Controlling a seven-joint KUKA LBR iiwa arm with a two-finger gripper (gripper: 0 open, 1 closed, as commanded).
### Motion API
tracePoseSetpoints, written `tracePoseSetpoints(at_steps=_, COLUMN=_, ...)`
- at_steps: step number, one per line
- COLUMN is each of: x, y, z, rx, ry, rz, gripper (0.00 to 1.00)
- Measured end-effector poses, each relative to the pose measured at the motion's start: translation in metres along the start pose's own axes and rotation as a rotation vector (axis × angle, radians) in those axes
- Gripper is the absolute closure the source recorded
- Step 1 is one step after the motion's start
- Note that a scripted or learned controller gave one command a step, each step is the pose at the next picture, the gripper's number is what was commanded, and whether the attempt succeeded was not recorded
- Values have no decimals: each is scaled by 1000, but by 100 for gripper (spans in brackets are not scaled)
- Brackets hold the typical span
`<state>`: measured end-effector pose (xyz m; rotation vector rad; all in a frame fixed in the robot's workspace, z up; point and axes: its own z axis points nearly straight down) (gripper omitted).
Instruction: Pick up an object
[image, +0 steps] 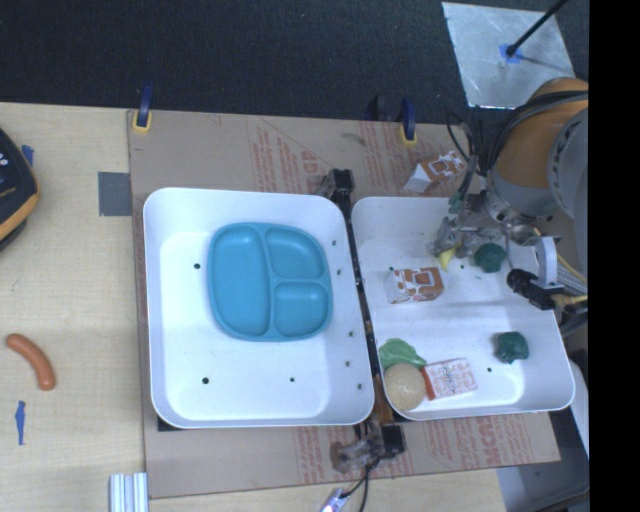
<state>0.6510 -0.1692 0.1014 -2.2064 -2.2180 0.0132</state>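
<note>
Where bin (520, 395) curves: round bun (404, 385), crinkly packet (450, 378).

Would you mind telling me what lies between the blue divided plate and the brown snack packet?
In the camera view, the two bins' adjoining rims run between the blue divided plate and the brown snack packet; otherwise just bare white bin floor.

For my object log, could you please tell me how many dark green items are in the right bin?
2: one dark green item near the bin's top right, beside the gripper; another dark green item lower right. The arm may hide more.
</note>
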Motion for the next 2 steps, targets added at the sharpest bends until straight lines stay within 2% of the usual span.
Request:
tracePoseSetpoints(at_steps=1, x=56, y=4, z=-45, rx=-9, ry=-1, rz=2, gripper=100)
tracePoseSetpoints(at_steps=2, x=105, y=-24, z=-90, rx=-12, ry=-2, rz=1, gripper=100)
